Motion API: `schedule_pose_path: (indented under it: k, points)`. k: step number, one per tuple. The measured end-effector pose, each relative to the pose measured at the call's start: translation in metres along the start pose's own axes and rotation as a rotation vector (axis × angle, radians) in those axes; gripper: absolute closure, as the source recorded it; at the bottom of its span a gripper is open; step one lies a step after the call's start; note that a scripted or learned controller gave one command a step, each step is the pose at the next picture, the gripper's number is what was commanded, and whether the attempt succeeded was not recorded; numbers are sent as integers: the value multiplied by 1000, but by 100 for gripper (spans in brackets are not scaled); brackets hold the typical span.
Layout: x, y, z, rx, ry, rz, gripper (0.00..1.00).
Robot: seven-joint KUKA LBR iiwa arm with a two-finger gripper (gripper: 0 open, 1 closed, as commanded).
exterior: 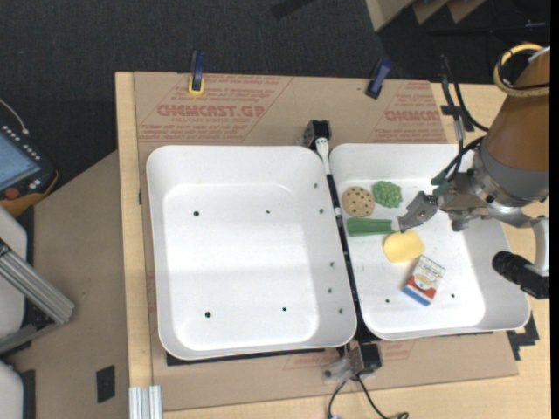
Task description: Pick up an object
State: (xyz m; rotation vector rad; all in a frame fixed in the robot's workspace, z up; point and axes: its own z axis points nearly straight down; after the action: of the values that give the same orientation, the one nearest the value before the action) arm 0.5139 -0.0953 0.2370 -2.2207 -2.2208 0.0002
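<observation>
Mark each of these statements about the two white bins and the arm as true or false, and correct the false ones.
1. All the small objects lie in the right bin. True.
2. The cookie lies beside the green bumpy object. True.
3. The yellow lemon-like object lies in the left bin. False: it lies in the right bin, near the small red, white and blue carton.
4. The gripper holds the carton. False: the gripper is above the green stick-shaped object, apart from the carton.
5. Blue clamps sit on the cardboard's far edge. True.
</observation>
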Motion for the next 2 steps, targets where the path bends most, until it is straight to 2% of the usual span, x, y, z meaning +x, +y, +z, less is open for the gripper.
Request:
schedule_pose_path:
  k: [1,2]
  points:
    - [33,158,45,-11,-1,-7,0]
    - [29,73,-54,-4,0,2,0]
